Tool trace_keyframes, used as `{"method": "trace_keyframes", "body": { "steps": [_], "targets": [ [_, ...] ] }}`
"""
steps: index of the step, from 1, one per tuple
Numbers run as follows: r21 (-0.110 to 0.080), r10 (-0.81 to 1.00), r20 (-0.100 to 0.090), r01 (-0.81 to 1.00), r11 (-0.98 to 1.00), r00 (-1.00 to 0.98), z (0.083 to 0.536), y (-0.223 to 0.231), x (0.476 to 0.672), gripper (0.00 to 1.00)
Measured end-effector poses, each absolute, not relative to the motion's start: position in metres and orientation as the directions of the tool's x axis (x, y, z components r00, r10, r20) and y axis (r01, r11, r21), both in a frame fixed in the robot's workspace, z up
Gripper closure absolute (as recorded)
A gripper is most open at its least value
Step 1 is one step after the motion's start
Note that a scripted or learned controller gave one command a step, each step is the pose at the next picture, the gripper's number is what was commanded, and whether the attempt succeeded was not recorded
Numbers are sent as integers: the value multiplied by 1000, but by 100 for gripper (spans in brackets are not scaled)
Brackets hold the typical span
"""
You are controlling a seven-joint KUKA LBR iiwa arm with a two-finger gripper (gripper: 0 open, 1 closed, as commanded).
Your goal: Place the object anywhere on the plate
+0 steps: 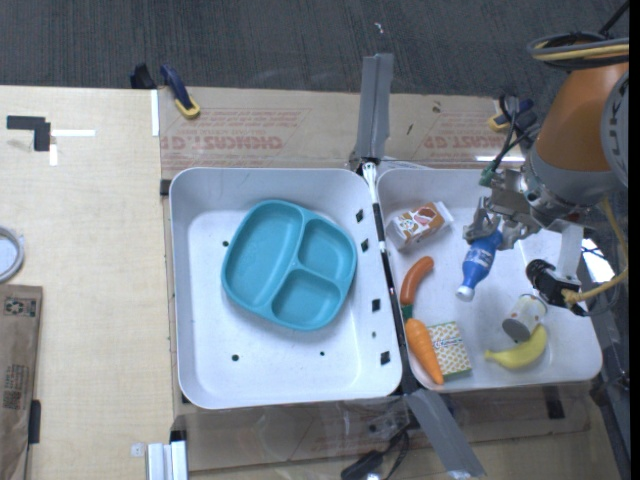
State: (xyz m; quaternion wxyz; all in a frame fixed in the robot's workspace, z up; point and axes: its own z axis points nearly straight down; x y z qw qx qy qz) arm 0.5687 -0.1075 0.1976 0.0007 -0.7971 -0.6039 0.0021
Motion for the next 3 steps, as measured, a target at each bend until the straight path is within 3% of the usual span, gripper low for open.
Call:
{"method": "trace_keyframes", "body": {
  "steps": [1, 2, 3],
  "targets": [
    [-4, 935, -2, 935, -355, 355, 183, -152, 560, 100],
    [-4, 947, -1, 947, -320, 320, 216, -71, 537, 100],
    [-4, 981, -2, 981, -195, 195, 190, -17, 564, 100]
  ]
}}
